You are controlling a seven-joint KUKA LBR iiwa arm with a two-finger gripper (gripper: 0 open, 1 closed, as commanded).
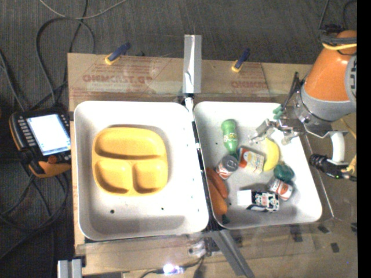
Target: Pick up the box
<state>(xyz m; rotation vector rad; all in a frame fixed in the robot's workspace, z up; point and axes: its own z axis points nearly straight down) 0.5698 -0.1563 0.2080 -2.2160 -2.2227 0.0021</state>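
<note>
Right bin (313, 210) taken as landmark. The box (252, 160), red and white with a label facing up, lies near the bin's middle, flat on the floor, touching a yellow banana (271, 155) on its arm-ward side and a can (227, 165) on its other side. A green bottle (229, 134) stands off toward the bin's far wall. The gripper (273, 128) hangs over the far right part of the bin, the fingers apart, nothing between them. Key relation: the box lies from the fingertips toward the bin's near wall and slightly toward the divider between bins, close but not under them. The box's long axis appears to run roughly across the bin, tilted a little; hard to fix, as its outline is small. Judgement: the approach is a short move toward the bin's centre and down, and the crowding by banana and can leaves little finger clearance along the box's sides.
</note>
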